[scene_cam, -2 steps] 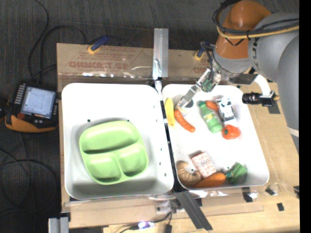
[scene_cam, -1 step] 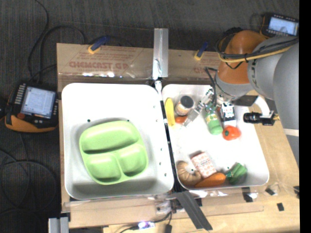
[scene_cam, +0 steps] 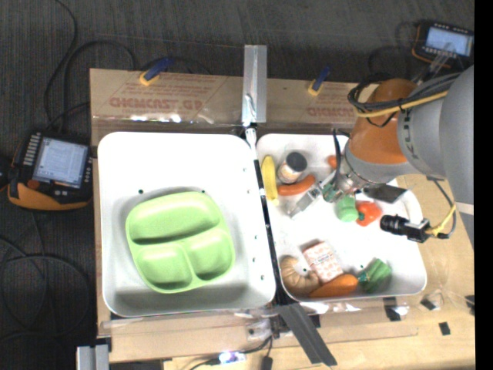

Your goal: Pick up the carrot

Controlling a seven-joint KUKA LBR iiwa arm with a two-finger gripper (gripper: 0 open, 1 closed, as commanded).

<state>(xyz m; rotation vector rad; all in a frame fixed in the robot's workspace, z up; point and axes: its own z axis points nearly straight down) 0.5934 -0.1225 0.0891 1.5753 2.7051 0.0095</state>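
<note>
While the arm [scene_cam: 416, 133] reaches in over the right bin [scene_cam: 408, 241], its gripper [scene_cam: 333, 187] hangs low in that bin's upper half; whether it is released or clenched cannot be told, and nothing is seen in its grasp. The carrot [scene_cam: 343, 285] lies well below it, along the bin's near wall, its green top [scene_cam: 375, 274] to the right, touching a small printed box [scene_cam: 322, 261]. Just left of the gripper stands a jar [scene_cam: 293, 166] beside a banana [scene_cam: 268, 177]. Just right of it lies an orange and green toy [scene_cam: 358, 210]. The left bin [scene_cam: 131, 284] holds a green divided tray [scene_cam: 180, 240].
</note>
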